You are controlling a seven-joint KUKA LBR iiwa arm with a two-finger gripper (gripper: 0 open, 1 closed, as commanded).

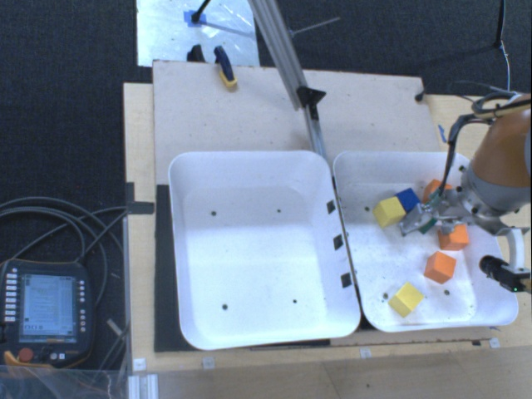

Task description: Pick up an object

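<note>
The right bin (490, 310) holds several small blocks. A yellow block (388, 211) and a blue block (407, 199) sit together near its middle, with an orange block (432, 189) partly hidden behind the arm. Further orange blocks lie at the right (454, 238) and lower down (440, 267), and a second yellow block (406, 298) rests near the front wall. My gripper (418, 222) hangs low over this bin, just right of the first yellow block and below the blue one. No block is seen held in it.
The left bin (187, 248) stands beside the right one, their rims meeting along a divider with black clips (338, 242). A slanted metal pole (278, 40) crosses the board behind. A teach pendant (46, 310) with cables lies at the far left.
</note>
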